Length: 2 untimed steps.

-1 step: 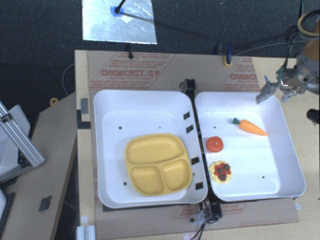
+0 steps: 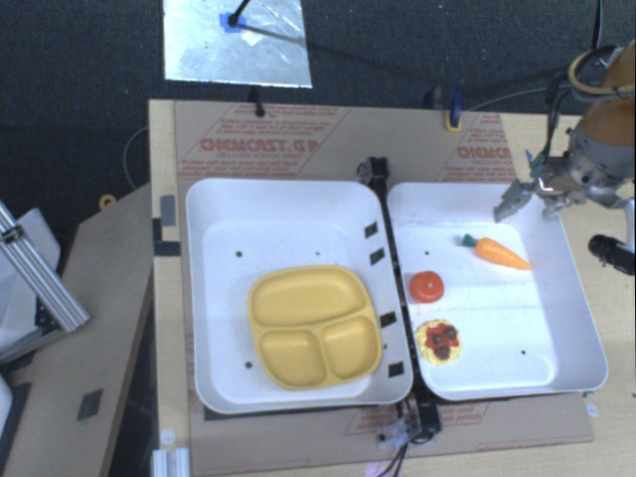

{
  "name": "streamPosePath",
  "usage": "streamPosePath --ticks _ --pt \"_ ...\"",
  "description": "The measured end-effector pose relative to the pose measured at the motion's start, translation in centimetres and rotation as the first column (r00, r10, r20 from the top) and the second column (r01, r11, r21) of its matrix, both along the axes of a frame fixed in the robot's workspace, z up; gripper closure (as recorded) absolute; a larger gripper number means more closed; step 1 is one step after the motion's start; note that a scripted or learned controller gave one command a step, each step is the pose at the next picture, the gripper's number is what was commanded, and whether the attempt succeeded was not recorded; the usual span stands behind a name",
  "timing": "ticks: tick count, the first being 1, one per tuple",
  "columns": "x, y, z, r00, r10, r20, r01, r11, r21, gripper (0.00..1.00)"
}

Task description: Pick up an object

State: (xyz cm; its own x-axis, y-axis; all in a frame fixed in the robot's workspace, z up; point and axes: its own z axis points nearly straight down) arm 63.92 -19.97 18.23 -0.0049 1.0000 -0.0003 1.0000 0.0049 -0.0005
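Note:
The right bin [image 2: 566,316] holds three small toys: an orange carrot with a green tip [image 2: 500,253], a red tomato slice [image 2: 427,286] and a small round pizza with red topping [image 2: 440,341]. A yellow divided plate [image 2: 314,324] lies in the left bin [image 2: 224,266]. My gripper [image 2: 532,207] hangs over the right bin's back right corner, above and just behind the carrot. Its fingers [image 2: 511,205] are spread open with nothing between them, and it touches no object.
A silver foil sheet [image 2: 237,28] lies on the dark floor behind the bench. A blue clip [image 2: 454,107] stands at the bench's back edge. An aluminium frame [image 2: 40,281] stands at the left. Black clips [image 2: 383,266] line the seam between the bins.

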Motion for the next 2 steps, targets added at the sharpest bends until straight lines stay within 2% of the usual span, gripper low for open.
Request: streamPosePath --ticks 1,2 --pt "0.0 -0.6 -4.3 1.000 -0.003 0.000 0.003 1.000 -0.001 0.00" --pt "0.4 -0.6 -8.8 1.000 -0.002 0.010 0.002 1.000 0.000 0.00"
